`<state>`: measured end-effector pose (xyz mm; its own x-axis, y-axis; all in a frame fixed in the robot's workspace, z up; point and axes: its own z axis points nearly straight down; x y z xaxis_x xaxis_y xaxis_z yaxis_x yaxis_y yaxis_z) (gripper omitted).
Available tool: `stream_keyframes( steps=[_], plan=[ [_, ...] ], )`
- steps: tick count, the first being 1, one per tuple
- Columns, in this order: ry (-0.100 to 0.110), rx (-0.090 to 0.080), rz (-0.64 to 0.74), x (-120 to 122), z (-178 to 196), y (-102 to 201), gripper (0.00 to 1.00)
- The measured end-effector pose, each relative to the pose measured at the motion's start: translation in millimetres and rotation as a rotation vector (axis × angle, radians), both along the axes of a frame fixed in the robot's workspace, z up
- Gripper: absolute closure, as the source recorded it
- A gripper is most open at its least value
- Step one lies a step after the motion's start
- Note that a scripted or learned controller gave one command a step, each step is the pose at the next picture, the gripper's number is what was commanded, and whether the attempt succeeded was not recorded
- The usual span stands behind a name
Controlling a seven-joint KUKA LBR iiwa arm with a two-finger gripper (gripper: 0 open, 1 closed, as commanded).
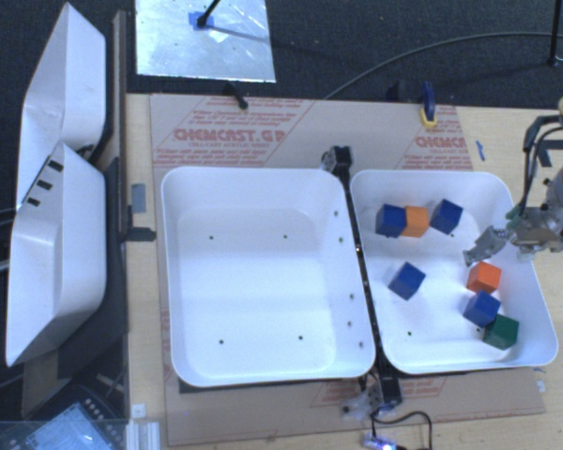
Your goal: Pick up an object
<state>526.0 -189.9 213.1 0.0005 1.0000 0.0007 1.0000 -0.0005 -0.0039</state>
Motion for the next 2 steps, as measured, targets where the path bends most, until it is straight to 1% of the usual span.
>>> stream_keyframes(
  steps=[1,2],
  plan=[
    [-0.005,-0.001,0.001,1.2,2.3,0.1,0.00],
    [-0.001,0.000,0.000,-9.5,-50.2,1.2,0.00]
  ],
)
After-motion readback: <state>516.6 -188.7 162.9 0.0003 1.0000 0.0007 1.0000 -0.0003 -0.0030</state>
